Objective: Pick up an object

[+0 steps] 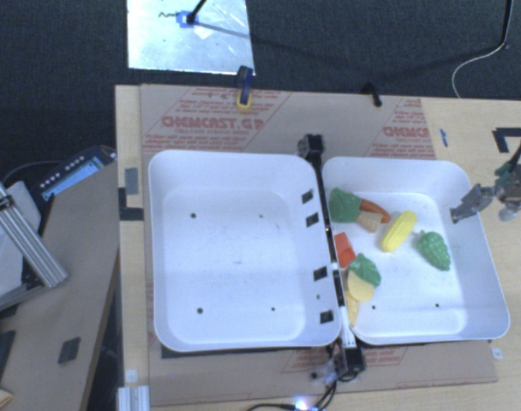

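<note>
A: Where is the claw (482, 199)?
B: At the right bin's (479, 315) edge; I cannot tell its state.
A: The yellow corn (398, 230)?
B: Inside that bin, beside a green toy (434, 250).

Robotics lab test cell, not a home or shop.

You're looking at a rigged tabletop (466, 114): two white bins (235, 255) clipped together on a protective sheet printed "CHEMCAST GP" (213, 120), toy plastic food (398, 231) as test props, dark carpet floor (346, 24), cable (488, 45) trailing across it, aluminium framing (20, 238) at the left, a keypad-type controller (72, 171) beside it, and a metal plate (190, 22) on the floor.
</note>
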You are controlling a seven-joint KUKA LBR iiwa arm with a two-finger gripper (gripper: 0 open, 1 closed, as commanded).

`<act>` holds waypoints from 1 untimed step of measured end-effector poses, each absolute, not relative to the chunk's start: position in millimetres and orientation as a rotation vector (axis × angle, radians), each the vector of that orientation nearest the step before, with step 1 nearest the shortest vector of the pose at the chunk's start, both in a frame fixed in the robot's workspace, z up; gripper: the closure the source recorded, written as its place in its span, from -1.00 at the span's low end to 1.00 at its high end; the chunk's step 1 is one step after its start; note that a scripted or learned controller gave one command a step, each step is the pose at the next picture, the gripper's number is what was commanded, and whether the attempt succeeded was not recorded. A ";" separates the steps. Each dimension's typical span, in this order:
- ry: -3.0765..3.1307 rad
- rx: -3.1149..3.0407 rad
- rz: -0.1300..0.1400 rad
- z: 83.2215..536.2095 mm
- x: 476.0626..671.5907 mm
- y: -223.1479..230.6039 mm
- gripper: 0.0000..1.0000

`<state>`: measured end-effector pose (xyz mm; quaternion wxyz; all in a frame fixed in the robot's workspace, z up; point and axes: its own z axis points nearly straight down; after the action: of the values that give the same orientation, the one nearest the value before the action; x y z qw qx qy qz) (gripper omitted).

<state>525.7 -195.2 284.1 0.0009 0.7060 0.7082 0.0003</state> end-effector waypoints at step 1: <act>2.226 2.210 0.004 295.4 526.8 -195.3 1.00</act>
<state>526.8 -195.3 295.4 0.0025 0.7045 0.7097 0.0014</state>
